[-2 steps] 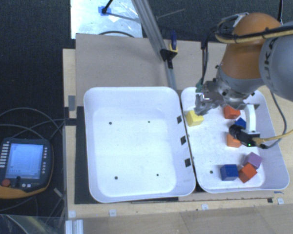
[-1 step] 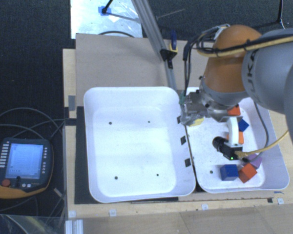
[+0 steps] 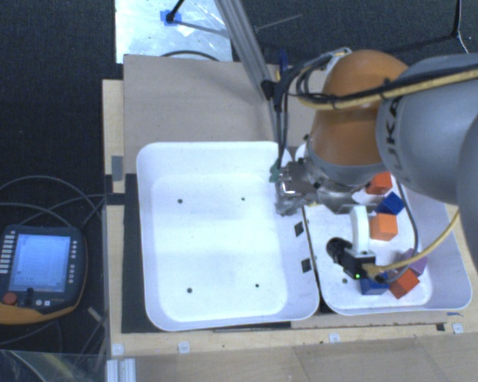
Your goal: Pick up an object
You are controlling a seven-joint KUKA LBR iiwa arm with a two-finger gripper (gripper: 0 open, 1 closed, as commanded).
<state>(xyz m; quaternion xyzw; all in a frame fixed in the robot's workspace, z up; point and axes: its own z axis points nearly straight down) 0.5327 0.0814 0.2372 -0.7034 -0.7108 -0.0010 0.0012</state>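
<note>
Several small blocks lie in the right bin [image 3: 450, 289]. An orange block [image 3: 383, 226] sits mid-bin, with a blue block [image 3: 392, 204] and another orange block [image 3: 378, 185] just behind it. Near the front lie a blue block [image 3: 373, 286], a red-orange block [image 3: 404, 284] and a purple block [image 3: 415, 263]. My gripper [image 3: 290, 194] hangs under the orange wrist band at the right bin's left wall, to the left of the blocks. The arm hides the bin's far part.
The left white bin [image 3: 215, 237] stands beside the right one, their rims meeting near the gripper. A teach pendant [image 3: 36, 273] lies off the bench at the left. A slanted metal pole [image 3: 243, 30] crosses the back.
</note>
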